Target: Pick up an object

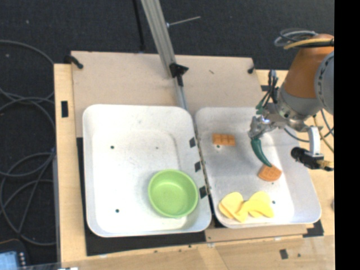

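No text, label, brand, number or sign can be read anywhere in the camera view. No printing is seen on the two white bins (140, 114), and none is carried by the green bowl (173, 193), the orange block (224, 140) or the yellow pieces (246, 206). No lettering can be made out on the arm's orange band (306, 66). A few small dark marks are seen on the bench (64, 108) near its left edge; these may be tape or clips, but at this resolution nothing legible is shown on them.
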`<state>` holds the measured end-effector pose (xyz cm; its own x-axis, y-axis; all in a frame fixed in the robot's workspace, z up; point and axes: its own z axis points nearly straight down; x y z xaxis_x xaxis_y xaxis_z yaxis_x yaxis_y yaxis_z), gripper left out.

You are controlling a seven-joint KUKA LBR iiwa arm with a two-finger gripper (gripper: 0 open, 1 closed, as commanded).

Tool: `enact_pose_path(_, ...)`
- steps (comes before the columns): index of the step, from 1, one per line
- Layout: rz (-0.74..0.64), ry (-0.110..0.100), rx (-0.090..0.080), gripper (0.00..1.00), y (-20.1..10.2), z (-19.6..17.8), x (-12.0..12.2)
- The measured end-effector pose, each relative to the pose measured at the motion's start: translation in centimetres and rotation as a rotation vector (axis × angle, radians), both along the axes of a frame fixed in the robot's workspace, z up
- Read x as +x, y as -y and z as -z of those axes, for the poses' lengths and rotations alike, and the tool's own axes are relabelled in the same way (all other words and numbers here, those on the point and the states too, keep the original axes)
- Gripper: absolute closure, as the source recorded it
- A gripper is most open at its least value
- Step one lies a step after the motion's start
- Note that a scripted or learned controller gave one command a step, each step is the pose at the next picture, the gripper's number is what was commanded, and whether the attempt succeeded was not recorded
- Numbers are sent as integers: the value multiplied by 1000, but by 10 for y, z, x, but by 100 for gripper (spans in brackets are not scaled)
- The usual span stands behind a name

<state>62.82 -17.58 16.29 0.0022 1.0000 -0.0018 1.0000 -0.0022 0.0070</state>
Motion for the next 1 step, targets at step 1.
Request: enact_pose_path(1,-5,0,0,100,1,-48,2)
